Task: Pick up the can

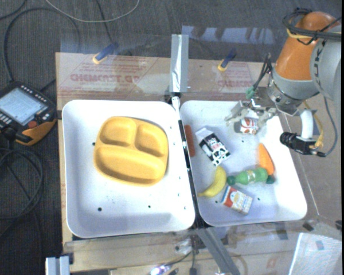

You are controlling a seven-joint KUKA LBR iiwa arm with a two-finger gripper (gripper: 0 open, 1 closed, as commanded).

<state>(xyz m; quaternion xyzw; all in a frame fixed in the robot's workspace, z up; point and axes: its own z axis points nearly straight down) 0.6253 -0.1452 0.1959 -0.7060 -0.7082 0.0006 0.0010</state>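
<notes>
Under the gripper (251, 114), one can (249, 125); nearby, one banana (214, 183).

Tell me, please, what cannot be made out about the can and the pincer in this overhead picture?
- Camera view: the can in the right bin is partly covered by the pincer, so its label and full outline are hidden.
- Camera view: whether the pincer actually touches the can is too small and blurred to tell.
- Camera view: the arm is cut off by the right edge.

Two bins (74, 171), one tray (132, 149), perhaps six small items (213, 145).
</notes>
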